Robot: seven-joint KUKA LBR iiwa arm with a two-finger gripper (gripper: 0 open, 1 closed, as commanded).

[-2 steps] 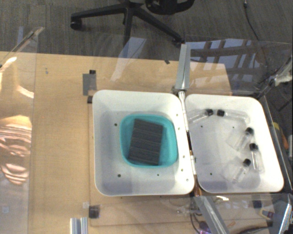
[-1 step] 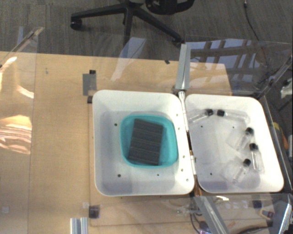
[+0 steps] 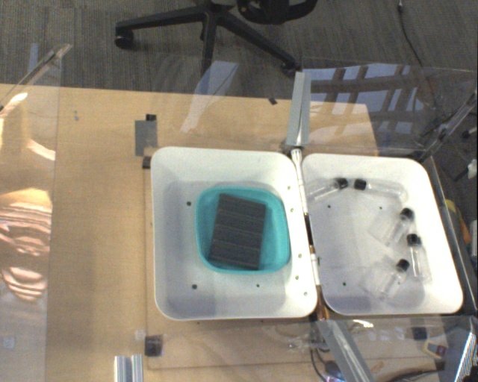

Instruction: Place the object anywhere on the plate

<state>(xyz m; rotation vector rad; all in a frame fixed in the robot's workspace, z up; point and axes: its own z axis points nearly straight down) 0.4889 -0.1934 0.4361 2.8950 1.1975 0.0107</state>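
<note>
Bench (image 3: 89, 246): a pale wooden top is taking up most of the view, with clear panels around it throwing reflections along the left side.
Left bin (image 3: 168, 291): a shallow white bin is sitting on the bench, its right wall touching the other bin's left wall.
Right bin (image 3: 351, 287): a second white bin of about the same size is lying just beside the first, on the right.
Plate (image 3: 278, 246): a teal plate with rounded corners is resting in the middle of the left bin, its rim clear of the bin walls on every side.
Object (image 3: 238, 230): a dark grey ribbed block is lying flat on the plate, tilted slightly clockwise and sitting wholly within the teal rim.
Chair base (image 3: 216, 22): black legs and castors of an office chair are standing on the grey carpet beyond the bench's far edge.
Vials (image 3: 407, 240): several small clear tubes with black caps are lying scattered in the right bin, two near its far wall and three along its right side, mostly apart from one another.
End effector: its state is something I cannot tell from this view.
</note>
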